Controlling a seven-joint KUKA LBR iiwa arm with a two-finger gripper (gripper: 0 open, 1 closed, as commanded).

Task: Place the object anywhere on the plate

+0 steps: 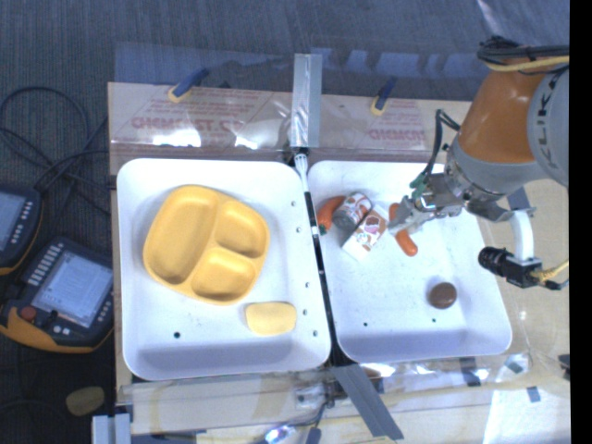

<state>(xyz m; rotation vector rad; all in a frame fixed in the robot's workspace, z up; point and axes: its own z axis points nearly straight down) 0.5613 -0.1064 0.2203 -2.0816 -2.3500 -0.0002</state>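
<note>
A yellow divided plate [205,241] lies in the left bin [139,340]. My gripper [416,206] hangs over the upper middle of the right bin [481,336], just above the top end of an orange-red sausage [406,241]. To the left of it lie a small red and white carton [367,233], a grey can [349,212] and an orange carrot-like piece [326,213], packed close together. A brown round piece [442,294] sits apart, lower right in the same bin.
A pale yellow oval piece [270,317] lies on the left bin's floor just below the plate. A raised divider [314,248] separates the two bins. A black cable end [504,264] hangs off the arm over the right bin's right edge.
</note>
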